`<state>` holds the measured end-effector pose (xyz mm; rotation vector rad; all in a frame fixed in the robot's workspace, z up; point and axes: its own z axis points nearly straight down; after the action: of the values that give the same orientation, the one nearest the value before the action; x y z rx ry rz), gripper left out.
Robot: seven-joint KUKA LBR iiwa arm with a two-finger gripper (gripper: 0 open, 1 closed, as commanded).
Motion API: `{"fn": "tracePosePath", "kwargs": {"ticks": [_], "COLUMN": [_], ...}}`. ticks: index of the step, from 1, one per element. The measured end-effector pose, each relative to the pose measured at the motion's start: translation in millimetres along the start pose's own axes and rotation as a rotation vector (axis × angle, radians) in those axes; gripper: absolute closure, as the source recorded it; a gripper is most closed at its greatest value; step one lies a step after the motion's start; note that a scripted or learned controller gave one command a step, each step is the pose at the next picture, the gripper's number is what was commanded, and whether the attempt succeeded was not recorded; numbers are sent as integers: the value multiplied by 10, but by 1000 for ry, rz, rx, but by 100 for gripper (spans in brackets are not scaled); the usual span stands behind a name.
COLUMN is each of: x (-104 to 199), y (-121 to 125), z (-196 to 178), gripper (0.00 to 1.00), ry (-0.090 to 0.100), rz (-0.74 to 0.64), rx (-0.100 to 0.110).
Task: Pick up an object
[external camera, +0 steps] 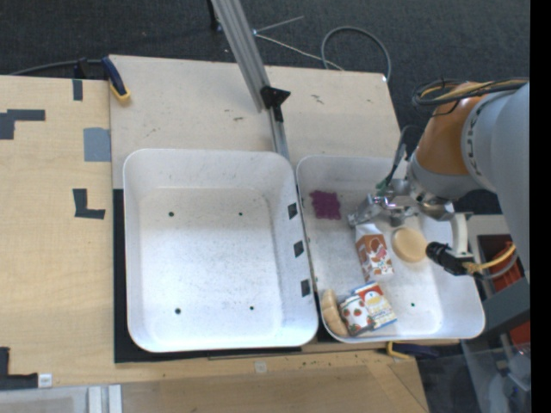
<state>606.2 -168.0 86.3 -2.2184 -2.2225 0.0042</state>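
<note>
A packet [368, 308] with red and white print is seen lying near the front wall of the right bin [448, 321], and a tan roll [331, 311] is pressed against its left side. Just behind them a brown and white pouch [374, 255] is laid lengthwise, with a round tan disc [409, 246] beside it on the right. Further back, a purple cloth [325, 203] is set apart near the bin's left wall. The jaws [385, 206] are lowered over the pouch's far end; whether they are released or clenched cannot be told, and nothing is seen held between them. The left bin [142, 231] is placed alongside, wall to wall. Behind both bins, on the surface [181, 101], a metal rail [245, 46] is slanted away, and a yellow clamp [116, 80] is fixed at the far left corner.
</note>
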Motion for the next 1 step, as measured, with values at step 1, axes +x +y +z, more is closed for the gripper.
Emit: {"fn": "tracePosePath", "kwargs": {"ticks": [1], "x": [5], "y": [5], "z": [-120], "gripper": [100], "ry": [0], "rz": [-1], "rx": [-1]}}
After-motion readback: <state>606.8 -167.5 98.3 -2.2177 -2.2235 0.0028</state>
